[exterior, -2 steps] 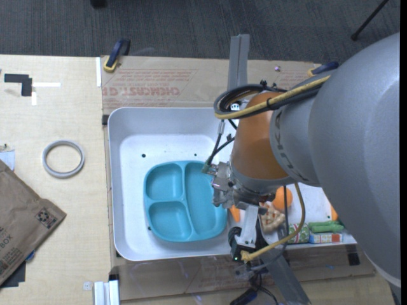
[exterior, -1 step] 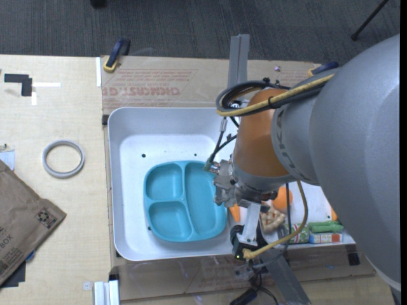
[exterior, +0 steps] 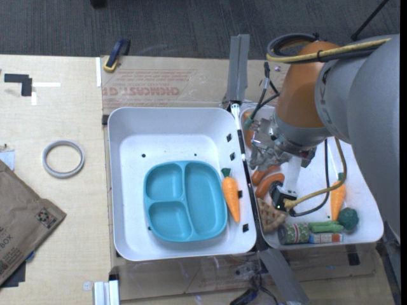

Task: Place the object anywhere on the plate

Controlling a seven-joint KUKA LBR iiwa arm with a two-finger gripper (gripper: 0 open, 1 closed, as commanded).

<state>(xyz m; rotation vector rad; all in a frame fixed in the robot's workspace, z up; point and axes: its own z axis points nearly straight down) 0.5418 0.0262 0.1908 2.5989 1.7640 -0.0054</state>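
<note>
Wooden bench [exterior: 57, 116], tape ring [exterior: 63, 158], dark carpet [exterior: 191, 11] behind.

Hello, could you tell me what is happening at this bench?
A grey and orange robot arm reaches into the right bin, its end effector low among the toy food there. The blue plate sits in the left bin, and a toy carrot lies beside it, not on it.

A turquoise plate [exterior: 184, 201] with three compartments lies flat in the left white bin [exterior: 127, 170], and an orange toy carrot [exterior: 231, 197] with a green top lies just beside the plate's right edge, its tip pointing toward the bin's near wall.
</note>
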